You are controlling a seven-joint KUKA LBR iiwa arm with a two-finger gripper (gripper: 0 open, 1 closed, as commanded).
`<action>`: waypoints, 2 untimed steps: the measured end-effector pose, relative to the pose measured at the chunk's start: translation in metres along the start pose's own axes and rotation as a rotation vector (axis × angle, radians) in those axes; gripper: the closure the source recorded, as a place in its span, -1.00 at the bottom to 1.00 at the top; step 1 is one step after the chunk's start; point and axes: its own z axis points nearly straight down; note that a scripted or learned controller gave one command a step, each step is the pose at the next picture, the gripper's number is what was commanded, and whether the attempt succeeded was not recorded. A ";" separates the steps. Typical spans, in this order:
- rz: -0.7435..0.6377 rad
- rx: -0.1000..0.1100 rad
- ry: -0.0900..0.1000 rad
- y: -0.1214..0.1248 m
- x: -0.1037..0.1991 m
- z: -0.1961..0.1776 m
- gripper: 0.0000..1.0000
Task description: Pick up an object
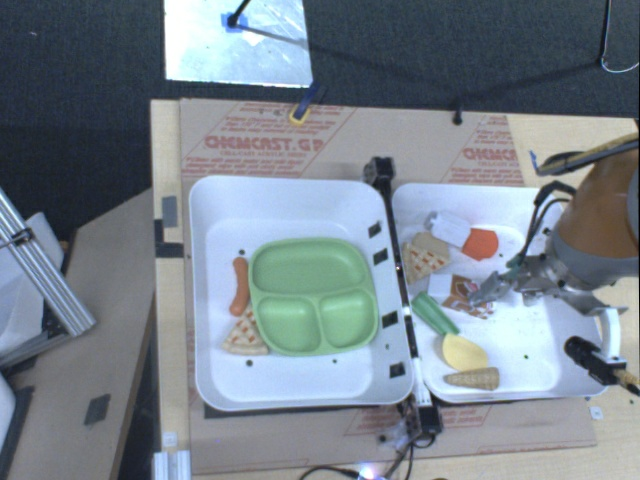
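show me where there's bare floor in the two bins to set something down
Left white bin: bare along the far wall, behind the green divided plate. Right white bin: bare near corner, beside the yellow piece. Crowded around the gripper.

A dark carpeted floor (pixel 80 88) fills the view from nine to two o'clock. At twelve, a shiny silver sheet (pixel 238 30) lies on it, catching bright light. The light wooden desk (pixel 165 168) is topped with printed brown cardboard (pixel 265 138). At eight o'clock, aluminium rails (pixel 35 268) slant beside a lower tan panel (pixel 105 348).
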 end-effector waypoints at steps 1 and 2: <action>-0.002 -0.011 -0.002 0.005 0.000 0.007 -1.00; -0.002 -0.020 -0.002 0.008 0.000 -0.006 1.00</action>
